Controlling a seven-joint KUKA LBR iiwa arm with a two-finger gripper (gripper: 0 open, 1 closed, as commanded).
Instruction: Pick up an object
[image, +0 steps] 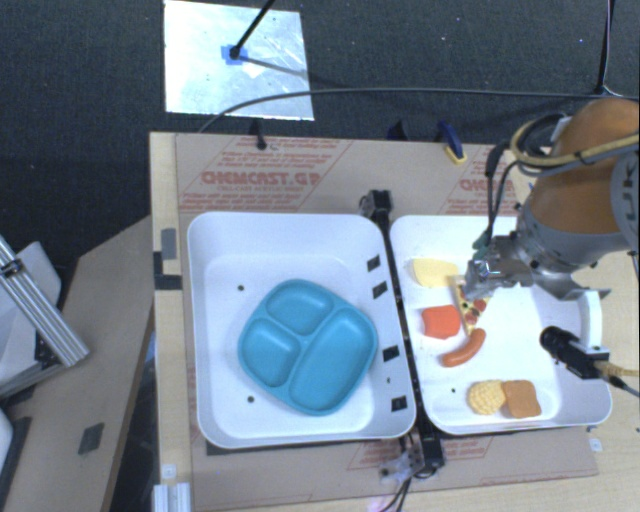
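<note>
Camera view: orange-red block lies just beside end effector.

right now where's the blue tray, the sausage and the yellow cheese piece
blue tray (306, 345), camera view, on its central divider
sausage (465, 347), camera view, on its middle
yellow cheese piece (433, 271), camera view, on its top face

the surface is a pale wooden bench top. a brown cardboard sheet with red print lies flat on it. two shallow white bins rest side by side on the sheet, touching along a black clipped seam: the left bin and the right bin. an aluminium rail lies at the surface's left edge.
</note>
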